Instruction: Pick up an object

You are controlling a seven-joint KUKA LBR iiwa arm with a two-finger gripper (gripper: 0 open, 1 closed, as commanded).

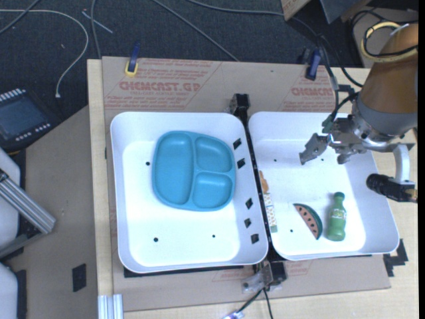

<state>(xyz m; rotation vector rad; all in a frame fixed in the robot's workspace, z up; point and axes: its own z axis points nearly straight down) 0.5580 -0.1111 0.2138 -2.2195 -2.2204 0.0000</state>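
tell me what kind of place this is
Likely a robotics lab test bench: two white bins clamped side by side on a cardboard-topped bench, toy items such as a green bottle inside, loose cables on the dark floor.

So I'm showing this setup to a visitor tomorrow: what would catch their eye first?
Probably the blue divided plate, lying alone in the left bin. Next, the hand hanging over the upper part of the right bin, holding nothing. Below it, near that bin's front edge, a watermelon slice lies beside a small green bottle.
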